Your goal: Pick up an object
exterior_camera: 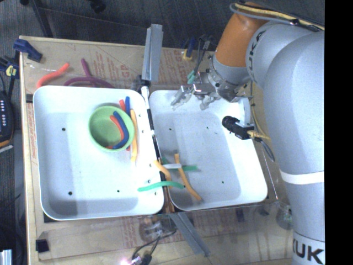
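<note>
We see even, bright overhead light washing out the two white bins (83,197), soft shadow along the left bin's near edge, a dim floor (110,4) beyond, and mild overall softness.

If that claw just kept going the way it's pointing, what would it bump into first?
The gripper hangs over the right bin's far corner, pointing down and leftward. Its line probably meets bare bin floor near the wall by the left bin, well short of the sticks. Depth is unclear.

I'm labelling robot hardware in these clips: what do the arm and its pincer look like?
A bulky, rounded grey arm with an orange band above the wrist and dark KUKA lettering near its base. Thin cables run along it. The pincer is small, silvery metal.
</note>
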You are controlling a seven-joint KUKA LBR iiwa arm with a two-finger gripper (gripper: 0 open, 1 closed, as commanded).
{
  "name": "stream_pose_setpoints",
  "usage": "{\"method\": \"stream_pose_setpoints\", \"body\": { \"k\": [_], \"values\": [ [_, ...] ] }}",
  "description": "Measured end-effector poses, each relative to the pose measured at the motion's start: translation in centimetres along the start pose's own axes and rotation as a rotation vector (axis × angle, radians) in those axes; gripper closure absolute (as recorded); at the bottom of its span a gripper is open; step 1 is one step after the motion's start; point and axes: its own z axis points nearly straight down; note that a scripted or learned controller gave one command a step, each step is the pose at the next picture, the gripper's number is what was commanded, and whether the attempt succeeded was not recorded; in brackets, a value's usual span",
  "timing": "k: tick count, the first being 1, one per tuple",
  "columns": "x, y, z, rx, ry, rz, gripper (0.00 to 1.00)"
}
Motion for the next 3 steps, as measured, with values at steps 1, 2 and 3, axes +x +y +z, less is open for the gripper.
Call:
{"method": "stream_pose_setpoints", "body": {
  "k": [1, 2, 3],
  "values": [
    [0.1, -6.5, -2.6, -0.001, -0.001, -0.248, 0.0],
    [2.9, -10.1, 4.1, -0.004, -0.002, -0.352, 0.0],
    [0.4, -15.8, 9.3, -0.005, -0.004, -0.502, 0.0]
  ]
}}
